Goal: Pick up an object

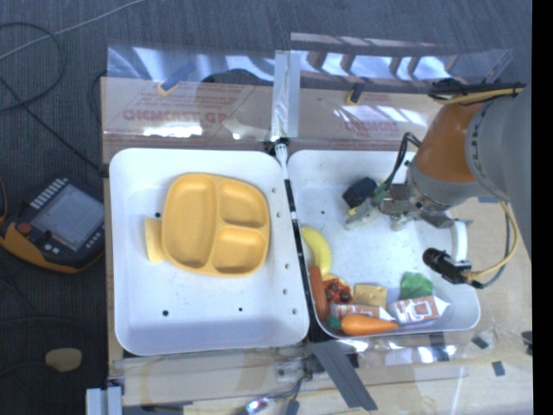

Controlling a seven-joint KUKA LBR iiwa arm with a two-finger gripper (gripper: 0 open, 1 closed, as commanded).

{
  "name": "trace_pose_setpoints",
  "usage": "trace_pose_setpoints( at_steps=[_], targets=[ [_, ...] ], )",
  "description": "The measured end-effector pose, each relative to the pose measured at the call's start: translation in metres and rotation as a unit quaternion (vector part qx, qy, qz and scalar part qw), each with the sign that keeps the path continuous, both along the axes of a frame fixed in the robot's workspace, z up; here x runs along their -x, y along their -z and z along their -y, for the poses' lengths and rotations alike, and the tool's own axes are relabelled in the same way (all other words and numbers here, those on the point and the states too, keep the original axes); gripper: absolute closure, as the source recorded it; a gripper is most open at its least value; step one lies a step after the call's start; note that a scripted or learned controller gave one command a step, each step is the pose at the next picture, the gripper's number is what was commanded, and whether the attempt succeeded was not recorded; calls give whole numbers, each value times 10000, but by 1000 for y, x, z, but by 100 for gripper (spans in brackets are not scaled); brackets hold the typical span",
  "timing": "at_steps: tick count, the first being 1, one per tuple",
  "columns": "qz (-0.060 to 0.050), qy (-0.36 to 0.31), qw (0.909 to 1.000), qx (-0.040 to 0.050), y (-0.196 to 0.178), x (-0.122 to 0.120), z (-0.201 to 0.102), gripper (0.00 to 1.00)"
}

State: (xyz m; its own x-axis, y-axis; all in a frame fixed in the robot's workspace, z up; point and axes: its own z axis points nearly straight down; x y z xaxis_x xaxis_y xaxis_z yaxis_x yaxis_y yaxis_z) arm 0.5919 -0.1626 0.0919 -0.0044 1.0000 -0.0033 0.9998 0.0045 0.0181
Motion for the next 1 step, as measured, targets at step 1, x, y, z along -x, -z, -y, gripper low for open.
trace_pose_setpoints(
  at_steps=[1],
  targets=[
    [-33,-281,9996,9,1,-36,-36,0]
  ],
)
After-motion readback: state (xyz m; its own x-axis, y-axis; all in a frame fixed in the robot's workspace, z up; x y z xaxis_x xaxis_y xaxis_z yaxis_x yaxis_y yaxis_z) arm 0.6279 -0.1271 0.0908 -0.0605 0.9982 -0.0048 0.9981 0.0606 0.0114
